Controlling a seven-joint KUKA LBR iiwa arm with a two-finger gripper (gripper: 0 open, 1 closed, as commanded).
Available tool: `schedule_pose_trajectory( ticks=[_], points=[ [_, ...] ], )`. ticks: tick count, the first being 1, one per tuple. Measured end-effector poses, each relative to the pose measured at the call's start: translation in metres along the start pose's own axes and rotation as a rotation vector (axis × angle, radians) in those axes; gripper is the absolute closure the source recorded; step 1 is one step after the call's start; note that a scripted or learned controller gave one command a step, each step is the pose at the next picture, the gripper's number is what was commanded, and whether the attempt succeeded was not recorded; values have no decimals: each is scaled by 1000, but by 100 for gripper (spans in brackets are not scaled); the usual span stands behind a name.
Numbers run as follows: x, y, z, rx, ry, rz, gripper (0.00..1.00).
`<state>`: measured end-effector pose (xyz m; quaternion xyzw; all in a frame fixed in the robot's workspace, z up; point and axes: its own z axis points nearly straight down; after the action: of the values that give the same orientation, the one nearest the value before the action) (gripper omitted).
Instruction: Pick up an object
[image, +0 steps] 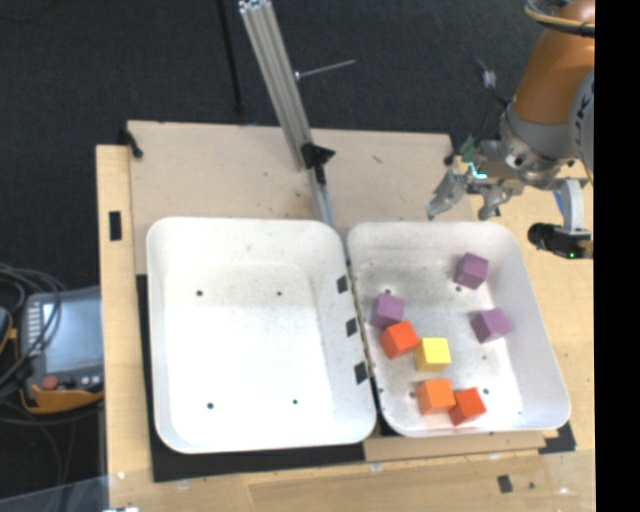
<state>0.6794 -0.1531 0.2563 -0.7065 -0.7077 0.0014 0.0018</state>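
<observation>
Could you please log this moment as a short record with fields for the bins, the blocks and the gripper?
left bin: white, shallow
right bin: holds all seven blocks
purple blocks: three
orange blocks: three
yellow block: one, beside an orange block
gripper: open, above the right bin's far edge, holding nothing
contact: none with any block
</observation>
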Motion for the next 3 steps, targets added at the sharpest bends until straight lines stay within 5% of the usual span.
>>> schedule_pose_trajectory(
  ticks=[1,3],
  points=[
    [-1,1,-4,-5,-4,-3,0],
    [-9,-2,115,-1,-2,0,0]
  ],
)
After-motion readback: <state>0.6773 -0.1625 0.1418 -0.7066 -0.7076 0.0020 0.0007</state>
